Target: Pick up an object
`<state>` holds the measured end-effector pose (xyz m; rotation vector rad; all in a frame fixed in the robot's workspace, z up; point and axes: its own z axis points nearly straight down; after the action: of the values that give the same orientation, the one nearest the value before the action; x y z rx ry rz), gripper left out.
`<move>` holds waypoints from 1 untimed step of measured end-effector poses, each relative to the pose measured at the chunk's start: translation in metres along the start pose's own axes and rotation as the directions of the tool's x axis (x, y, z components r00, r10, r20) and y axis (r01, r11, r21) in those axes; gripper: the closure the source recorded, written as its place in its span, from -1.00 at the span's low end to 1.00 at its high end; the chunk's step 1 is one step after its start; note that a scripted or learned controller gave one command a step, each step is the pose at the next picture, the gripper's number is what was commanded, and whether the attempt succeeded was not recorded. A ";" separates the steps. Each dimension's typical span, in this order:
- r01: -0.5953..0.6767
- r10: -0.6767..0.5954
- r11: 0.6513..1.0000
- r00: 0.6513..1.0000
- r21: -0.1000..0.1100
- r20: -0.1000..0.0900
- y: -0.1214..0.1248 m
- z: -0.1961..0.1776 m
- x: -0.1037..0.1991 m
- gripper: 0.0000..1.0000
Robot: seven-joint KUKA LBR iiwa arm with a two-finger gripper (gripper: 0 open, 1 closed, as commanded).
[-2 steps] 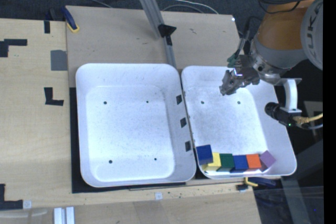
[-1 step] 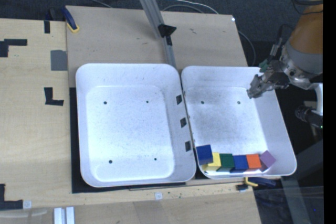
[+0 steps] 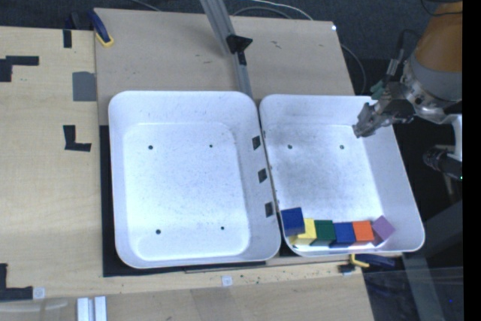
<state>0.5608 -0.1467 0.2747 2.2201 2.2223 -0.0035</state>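
Observation:
Several small blocks lie in a row along the near edge of the right bin (image 3: 331,162): a blue block (image 3: 292,219) on a yellow block (image 3: 304,234), then a green block (image 3: 324,230), another blue block (image 3: 344,232), an orange block (image 3: 363,231) and a purple block (image 3: 383,227). My gripper (image 3: 364,124) hangs over the right bin's far right rim, well away from the blocks, with nothing visible in it.
The left bin (image 3: 184,177) lies beside the right one. A slanted metal pole (image 3: 214,0) rises behind the bins. Dark cables cross the floor at the back, and a blue and yellow clamp (image 3: 101,28) sits at the bench's far left corner.

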 end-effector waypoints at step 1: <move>0.001 -0.001 1.000 1.000 0.001 0.001 0.000 -0.010 0.000 1.00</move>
<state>0.5610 -0.1464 0.2842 2.2192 2.2234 -0.0051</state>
